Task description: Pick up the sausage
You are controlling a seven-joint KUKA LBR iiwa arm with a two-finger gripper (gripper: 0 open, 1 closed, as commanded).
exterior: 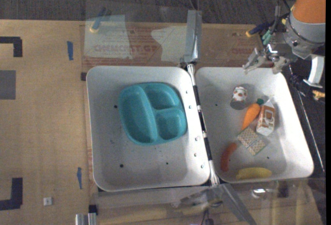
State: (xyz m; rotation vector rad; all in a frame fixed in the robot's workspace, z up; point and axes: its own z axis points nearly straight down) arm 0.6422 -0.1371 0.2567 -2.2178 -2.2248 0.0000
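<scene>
- Right, your gripper (265, 60) hovers at the right bin's (302, 138) far rim, fingers spread apart, nothing between them.
- Sausage (227, 156) lies well below the gripper and a bit left, near the bin's front edge.
- Carrot (251, 115) sits between gripper and sausage.
- Teal tray (152, 113) far left of the gripper, in the other bin.
</scene>
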